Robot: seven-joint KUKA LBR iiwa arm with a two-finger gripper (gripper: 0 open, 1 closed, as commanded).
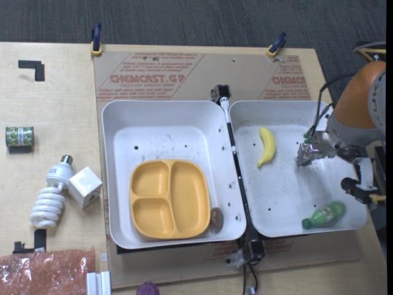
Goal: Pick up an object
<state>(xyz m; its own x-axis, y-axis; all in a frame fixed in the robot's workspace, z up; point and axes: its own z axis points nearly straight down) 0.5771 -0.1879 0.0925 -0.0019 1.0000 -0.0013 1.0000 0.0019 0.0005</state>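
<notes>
The jaws hang low over the floor of the right bin, at the end of the grey arm that comes in from the right with its orange band above the wrist. They are small and dark against the white, and whether they are open or closed cannot be told; nothing is seen between them.

Just to their left, on the bin floor, lies a banana, its length running up and down the view, apart from the jaws. Below and slightly right of the jaws, near the bin's lower rim, lies a green bottle on its side, well apart from them.

Far to the left of the jaws, past the divide between the bins, the left bin holds a yellow divided plate with what looks like a small brown object touching its lower right edge.

Farther left still, on the counter, lie a spiral light bulb, a white cube and a small green can.
</notes>
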